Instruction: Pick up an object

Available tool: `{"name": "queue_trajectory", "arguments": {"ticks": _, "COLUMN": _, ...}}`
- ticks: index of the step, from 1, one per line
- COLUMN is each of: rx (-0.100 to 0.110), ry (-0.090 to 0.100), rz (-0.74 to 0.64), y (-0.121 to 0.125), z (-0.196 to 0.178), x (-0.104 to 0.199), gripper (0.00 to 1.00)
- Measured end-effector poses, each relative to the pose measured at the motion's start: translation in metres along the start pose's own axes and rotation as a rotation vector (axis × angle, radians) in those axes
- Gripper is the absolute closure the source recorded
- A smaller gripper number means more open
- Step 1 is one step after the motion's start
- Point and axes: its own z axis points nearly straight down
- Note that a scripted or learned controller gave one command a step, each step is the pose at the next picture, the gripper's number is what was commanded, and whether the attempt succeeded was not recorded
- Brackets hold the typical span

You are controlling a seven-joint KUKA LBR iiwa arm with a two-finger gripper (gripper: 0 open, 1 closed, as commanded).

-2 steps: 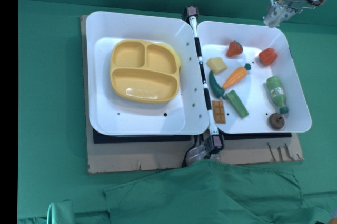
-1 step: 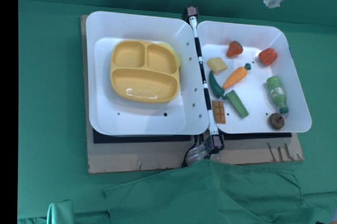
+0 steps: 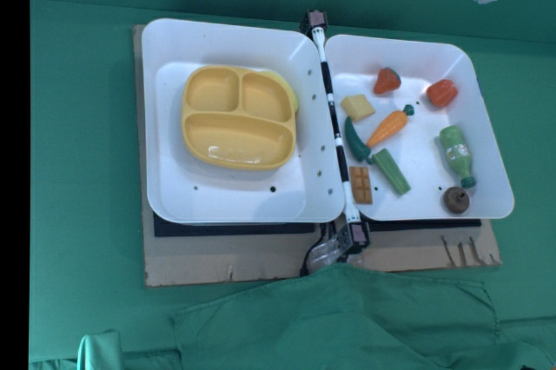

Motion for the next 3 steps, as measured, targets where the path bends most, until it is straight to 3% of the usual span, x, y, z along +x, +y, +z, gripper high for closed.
{"name": "queue_trajectory", "arguments": {"ticks": 2, "rx": 0.004, "ry": 0.002, "rz": -0.001, "y": -0.025, "z": -0.024, "x": 0.001, "gripper": 1.00}}
{"name": "queue_trajectory", "arguments": {"ticks": 3, "rx": 0.010, "ry": 0.004, "rz": -0.001, "y": -0.036, "z": -0.017, "x": 0.001, "gripper": 1.00}}
